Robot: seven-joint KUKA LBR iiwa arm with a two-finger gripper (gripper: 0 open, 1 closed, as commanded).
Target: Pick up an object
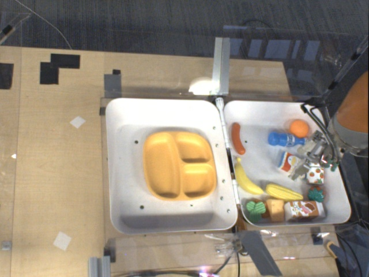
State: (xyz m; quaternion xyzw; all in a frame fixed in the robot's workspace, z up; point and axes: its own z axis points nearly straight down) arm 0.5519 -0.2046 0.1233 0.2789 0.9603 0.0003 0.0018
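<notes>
The right bin point(340, 212) holds several toy foods. A red sausage point(237, 139) lies at its left wall, with a blue bottle point(280, 138) and an orange ball point(298, 127) at the back. A banana point(247, 179) and a corn cob point(282, 191) lie in the middle. Broccoli point(255, 208), a bread piece point(275, 210) and a juice box point(302, 210) line the front. My gripper point(308, 157) hangs open over the right part of this bin. It is right beside a small red and white carton point(286, 161) and holds nothing.
The left bin point(124, 212) holds a yellow divided plate point(179, 164). A red and white spotted toy point(315, 175) and a small green piece point(316, 195) lie just under the wrist. The grey arm with its orange band point(353, 105) comes in over the right bin's far right edge.
</notes>
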